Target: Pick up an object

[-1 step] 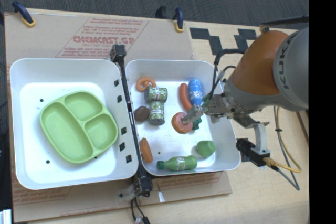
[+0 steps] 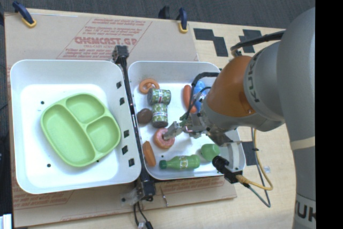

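- Several objects crowd our right bin (image 2: 177, 68): nearest, a green bottle (image 2: 181, 163) on its side by the front wall.
- Next, our gripper (image 2: 172, 131) sits at the pink donut (image 2: 163, 138); whether the jaws are parted or clenched, we cannot tell.
- We should centre over the donut before closing.
- Farthest, red print on the cardboard (image 2: 107, 40) seems to read "CHEMCAST".

Toys crowd the right bin (image 2: 177, 68); bare floor rings the green tray (image 2: 80, 128) in the left bin (image 2: 32, 69).
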Motion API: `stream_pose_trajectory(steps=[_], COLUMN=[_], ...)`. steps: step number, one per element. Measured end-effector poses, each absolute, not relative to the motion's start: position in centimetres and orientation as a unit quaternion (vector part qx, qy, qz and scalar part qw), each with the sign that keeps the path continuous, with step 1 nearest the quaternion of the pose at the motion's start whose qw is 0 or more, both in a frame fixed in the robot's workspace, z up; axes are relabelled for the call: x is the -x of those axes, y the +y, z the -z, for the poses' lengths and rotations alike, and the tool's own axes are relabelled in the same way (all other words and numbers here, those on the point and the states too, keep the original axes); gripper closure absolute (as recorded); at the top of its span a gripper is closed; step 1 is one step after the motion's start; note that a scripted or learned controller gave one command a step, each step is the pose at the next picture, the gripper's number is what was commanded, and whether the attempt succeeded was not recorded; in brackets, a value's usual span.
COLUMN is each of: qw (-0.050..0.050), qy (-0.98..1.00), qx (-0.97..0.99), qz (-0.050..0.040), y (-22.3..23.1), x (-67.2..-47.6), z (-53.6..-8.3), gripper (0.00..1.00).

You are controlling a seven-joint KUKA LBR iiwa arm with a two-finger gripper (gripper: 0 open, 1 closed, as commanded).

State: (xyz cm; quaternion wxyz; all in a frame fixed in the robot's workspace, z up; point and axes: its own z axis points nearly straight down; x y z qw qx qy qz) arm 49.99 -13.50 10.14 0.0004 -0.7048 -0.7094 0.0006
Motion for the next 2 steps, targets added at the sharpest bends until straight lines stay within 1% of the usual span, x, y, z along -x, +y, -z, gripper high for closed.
stream_pose_trajectory(steps=[1,2], qw=[0.000,-0.002], qy=[-0.711,-0.709], qx=[0.703,0.705], qz=[-0.0009,-0.0001], y=[-13.5,-21.2], x=[-50.1,-47.7], z=[-11.2,-22.6], gripper=[1.00,1.00])
